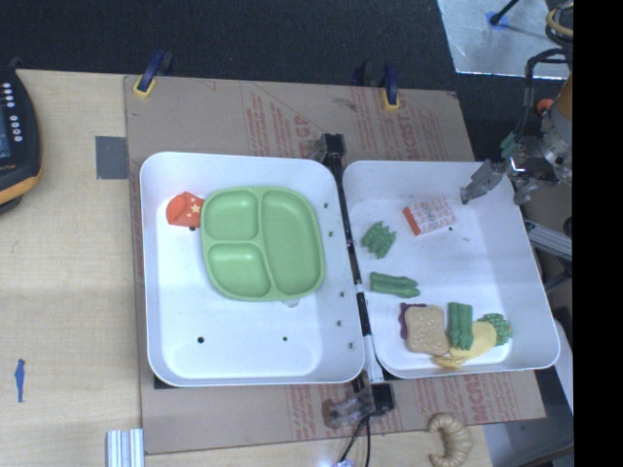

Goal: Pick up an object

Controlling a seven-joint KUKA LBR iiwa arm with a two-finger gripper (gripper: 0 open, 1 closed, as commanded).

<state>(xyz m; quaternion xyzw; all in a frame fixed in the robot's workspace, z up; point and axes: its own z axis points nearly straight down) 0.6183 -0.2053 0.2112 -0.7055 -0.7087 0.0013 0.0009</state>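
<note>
From my seat, the left bin (165,348) holds a green divided plate (263,241) with a red toy (183,209) touching its left rim. In the right bin (526,261) I see two green pods (379,238), then a cracker (424,329), green and yellow pieces, and a red-and-white packet (429,215) nearest the gripper (498,178), which hovers at the bin's far right corner, fingers apart, holding nothing. I worry the flat packet could slide from a pinch, or the fingers could clip the bin wall.
</note>
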